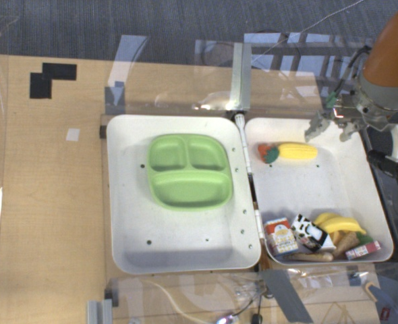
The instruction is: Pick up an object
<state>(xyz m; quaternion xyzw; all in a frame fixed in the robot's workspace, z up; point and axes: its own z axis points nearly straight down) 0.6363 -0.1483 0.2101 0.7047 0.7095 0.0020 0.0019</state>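
My gripper (332, 129) hangs over the far right part of the right bin (361, 181), its two fingers spread apart with nothing between them. Just left of it and lower lies a yellow corn cob (297, 152), with a small red and green toy (268, 152) touching its left end. At the bin's near edge sits a heap: a yellow banana (338, 224), a black and white toy (307, 231), a red and white box (279, 235), a brown stick (311, 255) and a small red packet (363, 250).
The left bin (128, 201) holds a green divided plate (189, 170) in its middle. A metal divider (247, 174) runs between the bins. Clear plastic walls stand behind both bins. The arm's orange band (390, 49) sits at the upper right.
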